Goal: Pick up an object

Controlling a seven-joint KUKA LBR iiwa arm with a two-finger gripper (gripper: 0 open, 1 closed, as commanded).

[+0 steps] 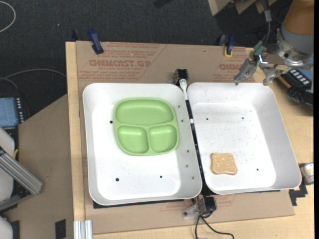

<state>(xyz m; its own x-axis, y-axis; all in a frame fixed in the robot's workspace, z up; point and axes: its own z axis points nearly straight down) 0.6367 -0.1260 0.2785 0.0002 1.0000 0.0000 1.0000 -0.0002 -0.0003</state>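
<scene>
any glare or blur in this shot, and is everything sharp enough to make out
Camera view: even, soft lighting, no strong glare on the white bins; the green tray and the toast-shaped piece are reasonably sharp with faint shadows; the tool at the top right is small and slightly soft, so its finger state is unclear.

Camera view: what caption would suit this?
Open gripper hovers above right bin's far rim; toast slice inside, green tray in left bin.

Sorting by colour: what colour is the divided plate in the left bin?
Light green divided plate, clearest in the camera view.
</scene>
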